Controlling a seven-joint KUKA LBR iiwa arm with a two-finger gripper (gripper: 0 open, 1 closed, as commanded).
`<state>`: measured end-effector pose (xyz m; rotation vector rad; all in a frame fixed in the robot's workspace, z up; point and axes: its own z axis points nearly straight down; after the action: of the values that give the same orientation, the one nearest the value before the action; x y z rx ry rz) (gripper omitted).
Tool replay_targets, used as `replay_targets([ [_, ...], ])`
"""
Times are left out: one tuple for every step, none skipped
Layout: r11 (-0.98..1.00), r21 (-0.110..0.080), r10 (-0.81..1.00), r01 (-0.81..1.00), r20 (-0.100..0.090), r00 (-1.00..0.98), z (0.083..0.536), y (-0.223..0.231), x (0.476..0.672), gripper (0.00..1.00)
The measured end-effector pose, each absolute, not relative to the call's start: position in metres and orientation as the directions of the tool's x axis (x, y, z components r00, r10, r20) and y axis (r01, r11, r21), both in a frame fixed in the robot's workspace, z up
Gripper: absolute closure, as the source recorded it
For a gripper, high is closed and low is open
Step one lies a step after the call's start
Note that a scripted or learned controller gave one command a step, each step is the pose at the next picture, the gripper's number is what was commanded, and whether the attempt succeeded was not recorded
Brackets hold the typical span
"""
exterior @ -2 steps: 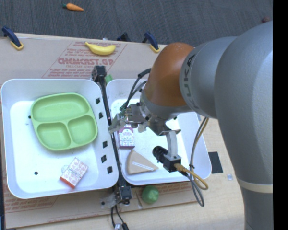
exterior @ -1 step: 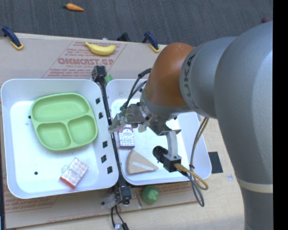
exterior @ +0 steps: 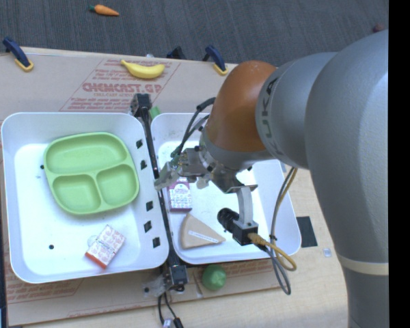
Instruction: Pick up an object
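Grey and orange, the robot arm (exterior: 294, 108) reaches in from the right and hangs over the right-hand white bin (exterior: 287, 234), hiding much of it. Its gripper (exterior: 180, 175) sits low near the bin's left wall, directly above a small pink-and-white carton (exterior: 181, 197). The view does not settle how the gripper is set, nor whether anything is held. The carton looks like the likeliest target; it lies on the bin floor just beside the divider between the bins, with a tan wedge resembling a sandwich slice (exterior: 199, 234) just below it. To do this step well, the gripper should probably come straight down centred on the carton, keeping off the bin wall and the wedge, then close across the carton's narrow sides before lifting. The left bin (exterior: 14, 203) holds a green divided plate (exterior: 90, 171) and a red-and-white packet (exterior: 105, 244). A toy banana (exterior: 143, 67) rests on the cardboard sheet (exterior: 48, 80) behind the bins, a green ball (exterior: 214, 276) sits in front of them, and a small carrot (exterior: 104, 9) lies on the dark floor beyond. Red printing on the cardboard reads "CHEMCAST GP"; smaller lines beneath are too fine to read. Part of the word "KUKA" shows on the arm's grey casing. Printing on the carton and packet is illegible.
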<state>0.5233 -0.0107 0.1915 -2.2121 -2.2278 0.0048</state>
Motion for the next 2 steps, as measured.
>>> replay_targets([
  [0.005, -0.005, 1.0, 1.0, -0.002, -0.005, 0.141, -0.092, 0.515, 0.0],
  [0.005, -0.003, 1.0, 1.0, 0.001, -0.005, 0.091, -0.108, 0.6, 0.0],
])
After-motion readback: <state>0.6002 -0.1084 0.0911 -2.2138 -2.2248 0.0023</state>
